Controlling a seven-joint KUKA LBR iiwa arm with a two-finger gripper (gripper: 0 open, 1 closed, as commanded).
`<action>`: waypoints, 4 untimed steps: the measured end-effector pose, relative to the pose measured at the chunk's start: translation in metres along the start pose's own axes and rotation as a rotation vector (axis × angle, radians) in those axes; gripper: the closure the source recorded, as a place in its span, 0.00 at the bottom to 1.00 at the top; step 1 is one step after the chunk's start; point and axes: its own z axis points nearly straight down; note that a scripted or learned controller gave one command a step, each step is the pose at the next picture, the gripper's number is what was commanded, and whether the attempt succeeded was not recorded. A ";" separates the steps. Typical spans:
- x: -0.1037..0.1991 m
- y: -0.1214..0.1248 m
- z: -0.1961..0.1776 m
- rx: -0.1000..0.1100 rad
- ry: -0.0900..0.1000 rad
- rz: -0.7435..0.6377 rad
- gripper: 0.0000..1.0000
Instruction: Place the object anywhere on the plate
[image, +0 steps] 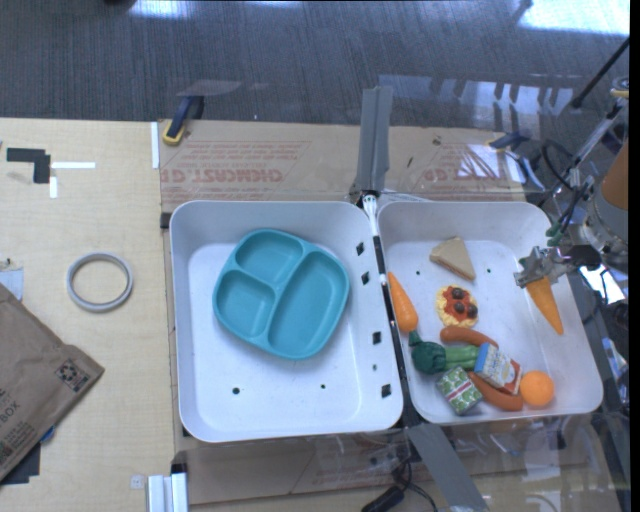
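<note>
Carrot cone waiting at the right bin's edge

Carrot-shaped orange cone (546, 303) is lying at the right side of the right bin (590, 395), its wide end up against the jaws (540, 268); whether the jaws are gripping it or merely touching it, I cannot tell. Nearest the camera, a clutter of toy food (478, 370) is crowding the bin's front corner, so a lift should probably be going straight up before travelling left. Further on, the blue plate (281, 292) is sitting in the left bin (190, 330), well apart from the cone; any of its three wells would serve. Most of the arm (612, 190) is cut off at the right, and cables are blurring the wrist.
</note>
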 end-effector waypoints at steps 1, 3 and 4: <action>0.020 0.045 0.020 -0.003 -0.001 -0.252 1.00; 0.175 0.053 -0.011 0.002 -0.001 -0.079 1.00; 0.240 0.070 -0.012 0.000 -0.002 -0.119 1.00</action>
